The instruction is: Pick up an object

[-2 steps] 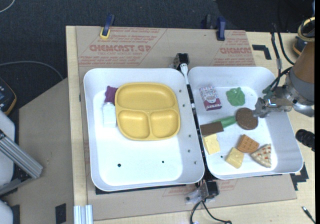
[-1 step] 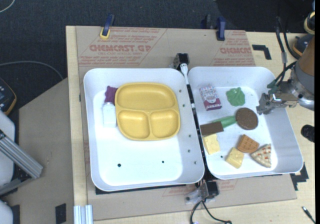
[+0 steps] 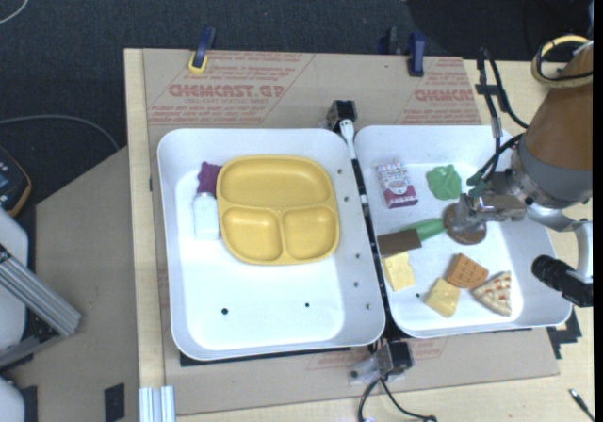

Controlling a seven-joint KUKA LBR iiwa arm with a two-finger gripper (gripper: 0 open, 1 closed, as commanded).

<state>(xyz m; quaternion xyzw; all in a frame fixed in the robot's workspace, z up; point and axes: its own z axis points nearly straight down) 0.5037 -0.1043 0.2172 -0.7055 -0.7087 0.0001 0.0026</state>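
The right bin (image 3: pixel 528 316) holds several small items: a red-and-white packet (image 3: pixel 396 183), a green lump (image 3: pixel 442 181), a brown block with a green handle (image 3: pixel 407 238), a pale yellow slab (image 3: pixel 399 271), a yellow wedge (image 3: pixel 441 297), a waffle-like orange piece (image 3: pixel 465 270) and a pizza slice (image 3: pixel 495 292). My gripper (image 3: pixel 466 221) hangs low over the middle of this bin, just right of the green handle and below the green lump. Its fingertips are hidden under the wrist.
The left bin (image 3: pixel 254 316) carries a yellow three-compartment plate (image 3: pixel 278 206), with a purple item (image 3: pixel 207 176) and a white item (image 3: pixel 204 216) at its left. A black divider clamp (image 3: pixel 343 113) sits between the bins. Cables run along the right side.
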